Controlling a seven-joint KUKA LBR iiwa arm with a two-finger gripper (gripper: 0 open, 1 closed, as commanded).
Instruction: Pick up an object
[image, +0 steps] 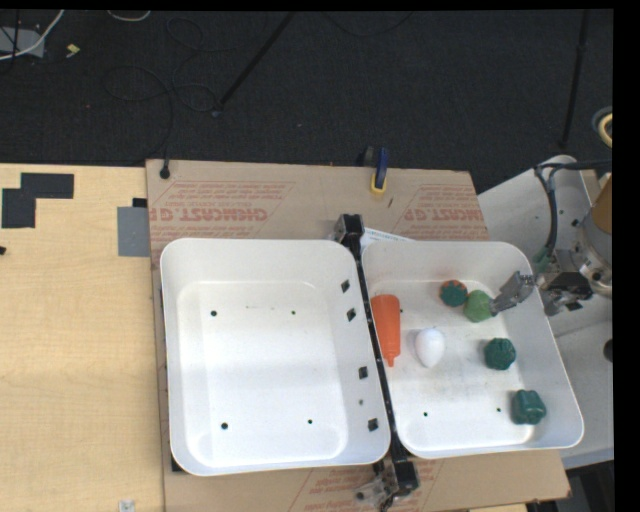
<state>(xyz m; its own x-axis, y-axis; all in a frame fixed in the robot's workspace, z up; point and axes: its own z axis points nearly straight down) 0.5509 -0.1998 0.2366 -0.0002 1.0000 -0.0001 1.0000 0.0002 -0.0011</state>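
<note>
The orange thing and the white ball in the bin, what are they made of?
The orange carrot-shaped toy looks like smooth plastic: even colour, slight sheen. The white egg-shaped ball also looks like smooth plastic or foam; its plain matte surface leaves that open. Both lie in the right bin.

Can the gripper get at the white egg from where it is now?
Probably yes. The egg lies apart from the orange piece and the green ball, with bare bin floor around it. The gripper sits at the bin's right side, by that ball, nothing between.
</note>
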